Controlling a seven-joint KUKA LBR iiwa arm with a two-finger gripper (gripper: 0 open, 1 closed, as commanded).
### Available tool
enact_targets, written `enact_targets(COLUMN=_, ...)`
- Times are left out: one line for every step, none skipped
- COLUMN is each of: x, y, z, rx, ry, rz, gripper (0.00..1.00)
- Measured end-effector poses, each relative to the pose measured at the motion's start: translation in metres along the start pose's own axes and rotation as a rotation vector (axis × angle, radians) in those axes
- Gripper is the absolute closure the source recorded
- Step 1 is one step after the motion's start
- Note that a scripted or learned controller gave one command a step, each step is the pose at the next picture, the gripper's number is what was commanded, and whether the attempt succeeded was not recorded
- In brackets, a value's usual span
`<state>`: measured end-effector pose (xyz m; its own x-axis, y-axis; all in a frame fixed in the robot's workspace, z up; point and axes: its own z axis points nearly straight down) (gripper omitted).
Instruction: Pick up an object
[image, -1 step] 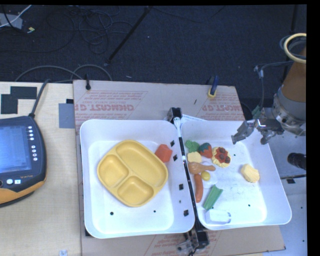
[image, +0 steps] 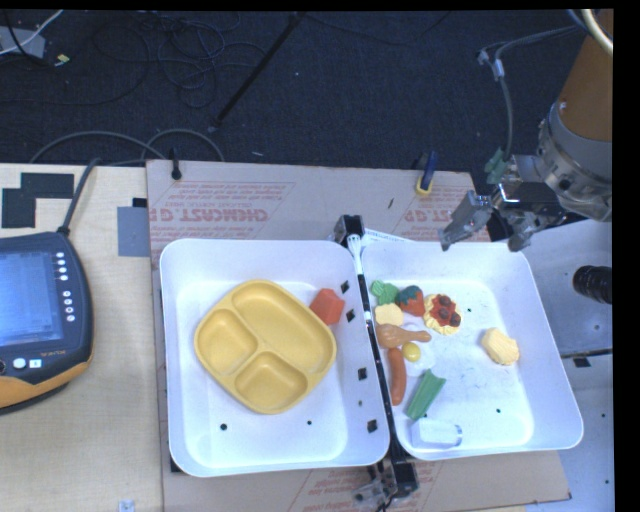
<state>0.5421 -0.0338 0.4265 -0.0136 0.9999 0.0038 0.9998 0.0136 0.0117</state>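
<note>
Right bin (image: 545, 330), near edge: a white clip-like piece (image: 437, 432), then a green block (image: 426, 392) and an orange carrot-shaped piece (image: 397, 375) beside the divider. Farther back: a yellow lump (image: 500, 347), a round pizza-like toy (image: 442, 312), and red and green pieces (image: 398, 295). Left bin (image: 185, 400): a yellow three-compartment tray (image: 263, 344) with a red block (image: 326, 306) just beside its far right corner. Hand (image: 492, 226): above the far rim of the right bin, fingers spread open, nothing between them. A tablet-like pendant (image: 40, 315) lies on the table (image: 100, 440) at left.
</note>
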Motion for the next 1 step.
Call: enact_targets(x=0.0206, y=-0.0543, z=-0.0942, rx=0.004, ry=-0.003, rz=0.01, gripper=0.0)
